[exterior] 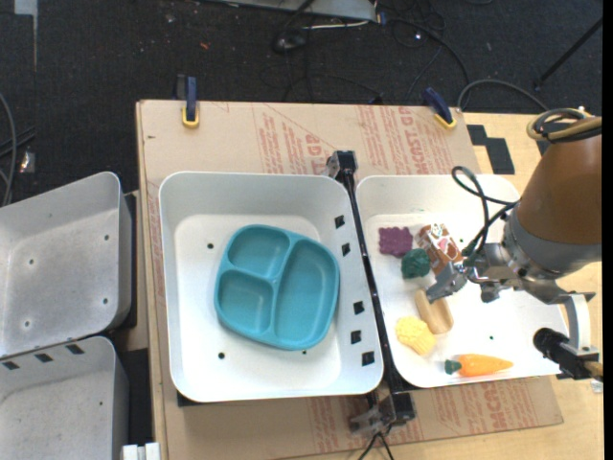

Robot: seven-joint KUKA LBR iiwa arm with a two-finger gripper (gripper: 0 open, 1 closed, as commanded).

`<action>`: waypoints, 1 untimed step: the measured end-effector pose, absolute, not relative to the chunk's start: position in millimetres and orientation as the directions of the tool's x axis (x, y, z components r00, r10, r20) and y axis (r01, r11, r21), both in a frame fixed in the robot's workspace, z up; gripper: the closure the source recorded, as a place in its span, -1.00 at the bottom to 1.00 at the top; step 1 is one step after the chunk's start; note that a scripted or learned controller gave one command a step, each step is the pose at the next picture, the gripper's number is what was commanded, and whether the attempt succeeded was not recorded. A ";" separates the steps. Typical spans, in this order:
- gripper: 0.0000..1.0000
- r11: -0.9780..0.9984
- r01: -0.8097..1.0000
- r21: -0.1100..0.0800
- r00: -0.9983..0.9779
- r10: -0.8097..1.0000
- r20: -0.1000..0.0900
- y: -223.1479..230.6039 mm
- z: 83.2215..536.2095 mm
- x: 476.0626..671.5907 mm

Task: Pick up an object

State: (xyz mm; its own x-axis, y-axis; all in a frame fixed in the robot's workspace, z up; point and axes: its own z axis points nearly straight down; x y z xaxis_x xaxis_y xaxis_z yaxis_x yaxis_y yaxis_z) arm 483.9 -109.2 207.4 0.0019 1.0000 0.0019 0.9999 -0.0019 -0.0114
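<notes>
Pincer (446, 284) (grip state unclear) hovers over the tan block (434, 312) in right bin (498, 377).

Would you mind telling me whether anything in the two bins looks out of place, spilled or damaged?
Nothing stands out. The teal divided plate lies flat in the left bin, and the toy foods, including the carrot, sit loose but intact in the right bin.

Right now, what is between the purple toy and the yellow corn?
In the camera view, the green toy and tan piece lie between the purple toy and the corn.
</notes>
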 end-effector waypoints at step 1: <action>-1.00 0.000 1.000 -0.001 0.000 1.000 0.000 -109.1 211.9 486.3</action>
